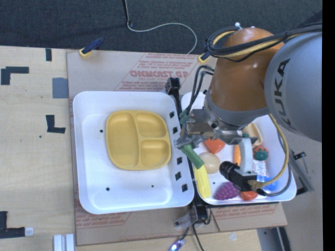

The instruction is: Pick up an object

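On the bench, in the right bin [261, 201], the corn cob [202, 178] lies just below the gripper [187, 139], its long axis running toward the near rim; whether the gripper is open or closed cannot be told.

Readable text, 2 spots. 1) Arm [293, 77]: big dark letters "KU" plus part of a 3rd letter on the grey casing at right, running top to bottom, sideways to the camera; rest of the word cut off by the casing's curve. 2) Cardboard sheet [152, 72] under the bins: red print along its top strip, seen upside down, approx. "CHEMCAST G.P." in the larger line; smaller red lines above and beside it too fine to read. More red print on the cardboard's bottom edge, illegible. Small bottle [260, 169] in the right bin has a label, too blurred to read.
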Action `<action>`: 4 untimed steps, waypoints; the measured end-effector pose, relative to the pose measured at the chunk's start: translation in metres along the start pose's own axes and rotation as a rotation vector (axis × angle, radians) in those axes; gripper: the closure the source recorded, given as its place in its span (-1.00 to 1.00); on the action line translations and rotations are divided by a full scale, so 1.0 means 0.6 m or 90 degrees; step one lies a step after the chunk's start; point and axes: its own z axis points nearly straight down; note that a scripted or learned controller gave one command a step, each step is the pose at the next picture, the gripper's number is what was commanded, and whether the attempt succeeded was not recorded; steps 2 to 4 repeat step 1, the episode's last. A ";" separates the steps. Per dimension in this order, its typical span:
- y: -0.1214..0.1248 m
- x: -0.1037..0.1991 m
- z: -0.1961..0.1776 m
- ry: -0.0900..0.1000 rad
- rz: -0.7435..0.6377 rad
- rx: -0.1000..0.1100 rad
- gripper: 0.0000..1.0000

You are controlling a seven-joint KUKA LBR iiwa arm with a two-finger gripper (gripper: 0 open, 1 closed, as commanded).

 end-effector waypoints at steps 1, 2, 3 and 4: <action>0.022 0.005 -0.140 0.000 0.004 -0.010 1.00; 0.022 0.005 -0.140 0.000 0.004 -0.010 1.00; 0.022 0.005 -0.140 0.000 0.004 -0.010 1.00; 0.022 0.005 -0.140 0.000 0.004 -0.010 1.00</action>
